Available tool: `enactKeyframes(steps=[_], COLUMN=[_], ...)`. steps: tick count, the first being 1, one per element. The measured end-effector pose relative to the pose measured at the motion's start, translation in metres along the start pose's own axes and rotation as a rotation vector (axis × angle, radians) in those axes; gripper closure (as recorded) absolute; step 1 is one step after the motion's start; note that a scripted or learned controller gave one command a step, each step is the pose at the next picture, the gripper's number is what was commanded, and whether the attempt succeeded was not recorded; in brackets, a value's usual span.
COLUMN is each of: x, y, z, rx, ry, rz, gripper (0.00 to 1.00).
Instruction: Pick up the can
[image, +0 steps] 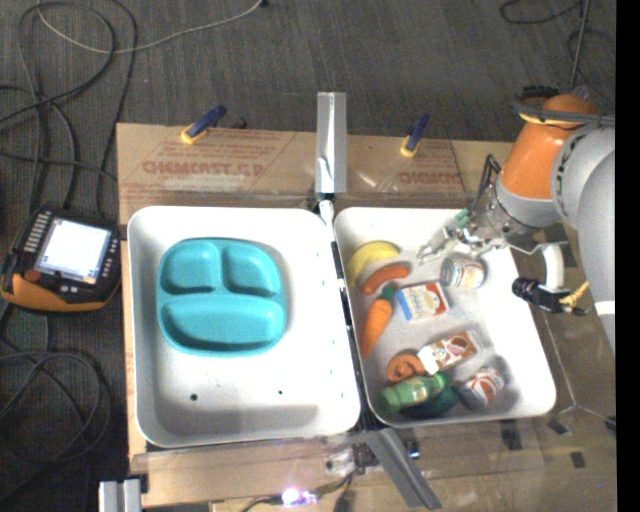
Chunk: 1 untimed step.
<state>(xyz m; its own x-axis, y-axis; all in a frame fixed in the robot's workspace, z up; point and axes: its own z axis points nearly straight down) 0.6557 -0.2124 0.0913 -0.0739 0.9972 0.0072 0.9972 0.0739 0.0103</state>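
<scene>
A small silver can (464, 272) lies in the upper right part of the right bin (535, 365). My gripper (452, 241) hangs at the can's upper edge, reaching in from the right below the orange wrist band. Whether it touches the can I cannot tell. A second can (484, 385), red and white, lies on its side near the bin's front right corner, well away from the gripper.
The right bin also holds a yellow fruit (371, 256), a sausage (386, 277), a carrot (375, 319), a white and red carton (422, 300), a packet (451, 352) and a green bottle (414, 394). A teal divided tray (222, 297) sits in the left bin (250, 415).
</scene>
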Motion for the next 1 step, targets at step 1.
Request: enactKeyframes(steps=[1], x=[0.0003], y=[-0.01], z=[-0.0002], rx=[-0.006], ry=[-0.003], rz=[0.006], gripper=[0.0])
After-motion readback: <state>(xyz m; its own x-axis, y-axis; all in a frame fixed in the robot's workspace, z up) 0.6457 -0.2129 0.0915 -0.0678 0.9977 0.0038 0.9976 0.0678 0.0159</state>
